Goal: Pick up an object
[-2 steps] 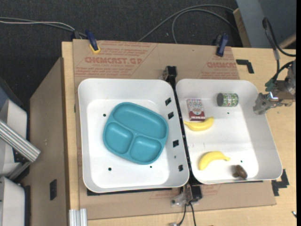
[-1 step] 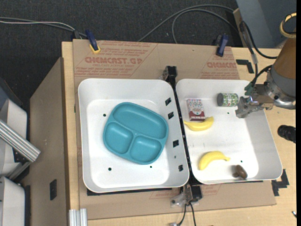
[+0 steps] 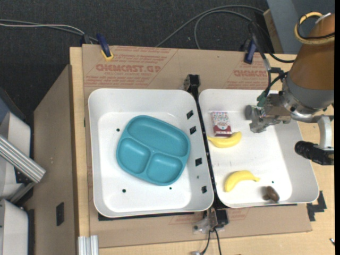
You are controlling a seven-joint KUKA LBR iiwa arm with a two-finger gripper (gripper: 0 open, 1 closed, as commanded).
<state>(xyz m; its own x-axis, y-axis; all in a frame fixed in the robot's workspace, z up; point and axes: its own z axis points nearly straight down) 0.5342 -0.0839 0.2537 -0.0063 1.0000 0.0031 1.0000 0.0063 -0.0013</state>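
Orange-banded arm stands highest, entering from the view's right. Its gripper hangs over the far part of the right bin. You cannot tell from this angle whether the gripper is open or closed, and nothing is seen held in it.

Nearest item: a red-and-white packet, just to the view's left of the gripper, lying flat on the bin floor. Its long axis runs from the near side to the far side. Its print is too small for you to read.

Touching the packet's near end is the upper banana, below and to the left of the gripper. Its long axis runs across the view and both tips turn up toward the far side.

The lower banana lies well apart, toward the near rim. It also lies crosswise, arched toward the far side, with its thin end pointing to the view's right. A small brown object sits just beyond that end; you cannot identify it.

Across the divider, the left bin holds a teal divided plate.

Beyond both bins is a cardboard sheet. Note the red lettering "CHEMCAST GP" on its left part and again, partly hidden, at the right. A blue-and-yellow clamp and a blue clamp grip its far edge.
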